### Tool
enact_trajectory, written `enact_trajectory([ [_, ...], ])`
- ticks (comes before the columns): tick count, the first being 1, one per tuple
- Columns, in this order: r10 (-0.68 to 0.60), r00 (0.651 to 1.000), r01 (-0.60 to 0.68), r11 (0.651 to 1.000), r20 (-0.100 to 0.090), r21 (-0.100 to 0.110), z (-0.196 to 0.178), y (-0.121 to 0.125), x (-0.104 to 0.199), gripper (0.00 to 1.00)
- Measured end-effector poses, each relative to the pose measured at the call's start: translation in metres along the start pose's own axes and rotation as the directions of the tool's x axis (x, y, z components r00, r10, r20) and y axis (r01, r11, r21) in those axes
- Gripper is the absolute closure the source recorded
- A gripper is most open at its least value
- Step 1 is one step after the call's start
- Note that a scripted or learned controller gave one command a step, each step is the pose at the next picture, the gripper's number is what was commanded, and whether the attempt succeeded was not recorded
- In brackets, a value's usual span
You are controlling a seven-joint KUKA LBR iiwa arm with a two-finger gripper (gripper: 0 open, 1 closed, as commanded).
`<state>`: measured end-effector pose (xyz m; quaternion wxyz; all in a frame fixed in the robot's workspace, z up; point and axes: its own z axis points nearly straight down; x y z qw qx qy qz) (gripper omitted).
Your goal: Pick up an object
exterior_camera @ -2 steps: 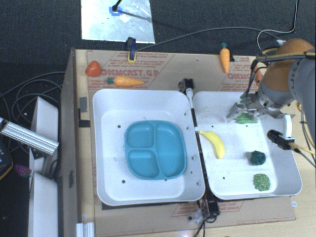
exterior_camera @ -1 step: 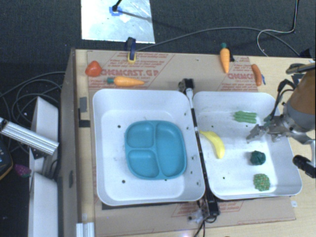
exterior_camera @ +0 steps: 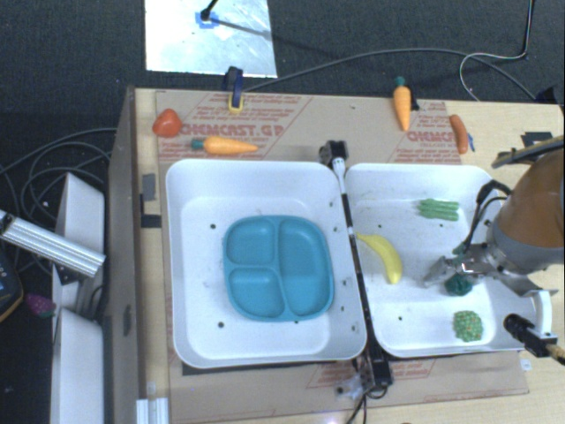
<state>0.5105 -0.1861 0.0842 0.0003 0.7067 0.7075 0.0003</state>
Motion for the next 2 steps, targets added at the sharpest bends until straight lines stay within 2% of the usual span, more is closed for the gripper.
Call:
enact_trajectory([
  [1, -0.001, 1.000, 0.001, 1.000, 0.002, -0.007, -0.012, 0.002, 0.000, 1.00],
  [2, -0.003, 1.000, 0.003, 1.000, 0.001, -0.005, -0.162, 0.039, 0.036, 1.00],
])
